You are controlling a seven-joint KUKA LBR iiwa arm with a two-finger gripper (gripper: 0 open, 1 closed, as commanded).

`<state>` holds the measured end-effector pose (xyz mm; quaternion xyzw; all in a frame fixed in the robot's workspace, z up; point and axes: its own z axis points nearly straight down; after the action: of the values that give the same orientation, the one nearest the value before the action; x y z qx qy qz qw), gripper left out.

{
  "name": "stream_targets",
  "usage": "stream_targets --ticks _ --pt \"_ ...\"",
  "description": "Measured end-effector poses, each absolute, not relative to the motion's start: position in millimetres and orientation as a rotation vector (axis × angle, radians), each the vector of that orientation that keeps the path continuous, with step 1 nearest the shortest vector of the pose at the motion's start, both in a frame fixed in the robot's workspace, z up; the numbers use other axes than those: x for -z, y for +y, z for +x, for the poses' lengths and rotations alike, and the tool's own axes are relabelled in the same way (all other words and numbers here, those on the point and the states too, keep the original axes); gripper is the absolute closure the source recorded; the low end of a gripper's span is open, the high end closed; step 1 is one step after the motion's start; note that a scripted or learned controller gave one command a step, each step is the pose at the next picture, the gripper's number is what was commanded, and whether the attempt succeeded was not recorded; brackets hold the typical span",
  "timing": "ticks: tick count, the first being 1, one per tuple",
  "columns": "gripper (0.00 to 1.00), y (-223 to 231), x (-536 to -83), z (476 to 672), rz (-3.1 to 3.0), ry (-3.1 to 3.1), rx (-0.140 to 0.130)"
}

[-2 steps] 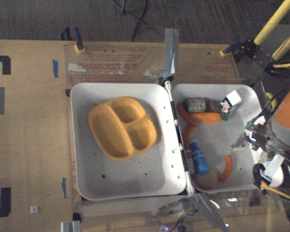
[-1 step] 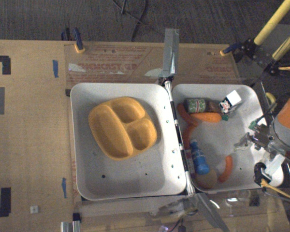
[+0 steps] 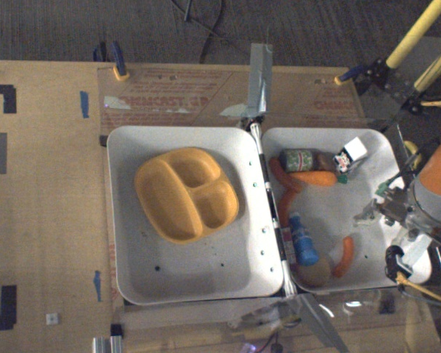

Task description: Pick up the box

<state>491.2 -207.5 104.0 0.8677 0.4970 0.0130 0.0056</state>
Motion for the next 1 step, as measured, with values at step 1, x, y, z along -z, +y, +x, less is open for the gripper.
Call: stream_targets --ticks 1 --pt "0.00 -205.0 -105.4 501.7 2.529 1.839 -0.027"
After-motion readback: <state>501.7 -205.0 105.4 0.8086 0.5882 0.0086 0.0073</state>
